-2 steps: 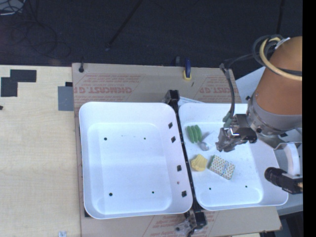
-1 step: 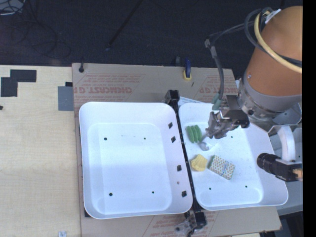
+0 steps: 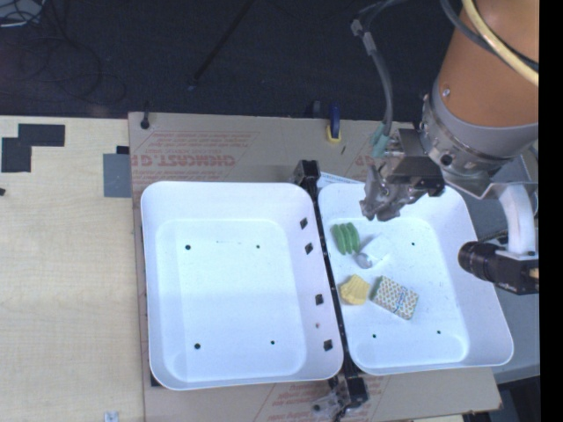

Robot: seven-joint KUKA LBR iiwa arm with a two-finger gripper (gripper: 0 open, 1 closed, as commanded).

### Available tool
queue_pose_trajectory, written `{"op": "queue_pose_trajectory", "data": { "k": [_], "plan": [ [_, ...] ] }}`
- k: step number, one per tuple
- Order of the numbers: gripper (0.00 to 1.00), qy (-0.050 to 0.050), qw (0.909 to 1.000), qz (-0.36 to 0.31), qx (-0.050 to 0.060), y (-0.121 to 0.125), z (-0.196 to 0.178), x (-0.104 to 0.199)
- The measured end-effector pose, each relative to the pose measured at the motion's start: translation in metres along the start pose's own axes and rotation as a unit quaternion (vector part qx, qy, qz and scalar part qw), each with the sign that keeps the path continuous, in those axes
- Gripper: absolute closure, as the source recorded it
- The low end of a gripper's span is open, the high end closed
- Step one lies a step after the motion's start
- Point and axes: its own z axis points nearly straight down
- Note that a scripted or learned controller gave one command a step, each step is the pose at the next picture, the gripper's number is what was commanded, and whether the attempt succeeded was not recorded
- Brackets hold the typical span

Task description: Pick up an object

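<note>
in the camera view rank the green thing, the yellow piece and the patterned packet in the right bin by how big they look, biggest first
1. Patterned packet, the largest.
2. Green thing and yellow piece look about alike, so I won't rank them.

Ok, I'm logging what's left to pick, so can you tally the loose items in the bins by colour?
Green: 1, ribbed green object
Yellow: 1, yellow chunk
Patterned: 1, dotted flat packet
Clear or whitish: 1, small piece, too faint to identify
Total: 4, all in the right bin
</note>
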Motion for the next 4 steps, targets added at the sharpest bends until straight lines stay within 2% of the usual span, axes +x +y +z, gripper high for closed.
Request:
{"op": "queue_pose_trajectory", "data": {
  "k": [1, 2, 3, 4],
  "plan": [
    [1.00, 0.000, 1.0000, 0.000, 0.002, 0.000, -0.040, 0.037],
    [1.00, -0.001, 1.0000, 0.001, 0.003, 0.000, -0.067, 0.055],
    [1.00, -0.001, 1.0000, 0.001, 0.005, 0.000, -0.065, 0.079],
    [1.00, -0.003, 1.0000, 0.003, 0.007, 0.057, -0.011, 0.063]
  ]
}}
